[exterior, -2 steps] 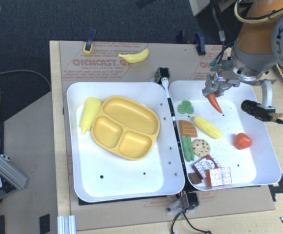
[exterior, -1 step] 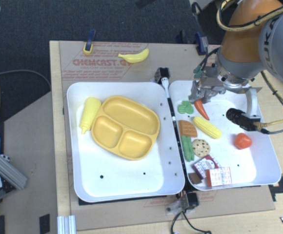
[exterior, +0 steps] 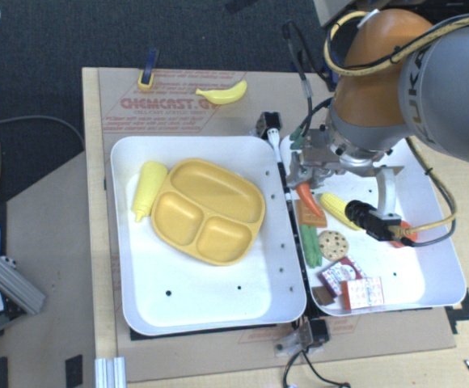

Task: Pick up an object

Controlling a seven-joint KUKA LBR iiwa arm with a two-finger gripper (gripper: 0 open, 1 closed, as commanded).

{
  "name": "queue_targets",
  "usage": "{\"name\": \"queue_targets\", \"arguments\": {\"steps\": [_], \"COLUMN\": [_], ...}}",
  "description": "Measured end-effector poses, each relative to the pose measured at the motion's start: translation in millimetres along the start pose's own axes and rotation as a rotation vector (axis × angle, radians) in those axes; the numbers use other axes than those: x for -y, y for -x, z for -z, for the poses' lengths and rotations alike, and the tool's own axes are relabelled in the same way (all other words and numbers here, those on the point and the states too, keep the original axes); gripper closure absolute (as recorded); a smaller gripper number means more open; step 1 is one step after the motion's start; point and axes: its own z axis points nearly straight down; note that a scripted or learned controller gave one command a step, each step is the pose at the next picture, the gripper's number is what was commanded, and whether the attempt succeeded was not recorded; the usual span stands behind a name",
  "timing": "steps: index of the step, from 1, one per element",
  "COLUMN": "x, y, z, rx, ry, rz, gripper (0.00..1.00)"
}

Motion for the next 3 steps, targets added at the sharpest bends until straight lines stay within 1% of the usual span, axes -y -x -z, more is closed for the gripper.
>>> {"name": "queue_targets", "arguments": {"steps": [1,2,3], "x": [19.9,23.9,22.3], "y": [-53.0,-76.8,-78.1], "z": [-6.9,-6.4,14.8], "rx": [0.001,0.001,0.002], "ry": [0.000,0.002,0.008], "rz": [-0.001,-0.002,-0.004], "gripper": [1.00,1.00,1.00]}}
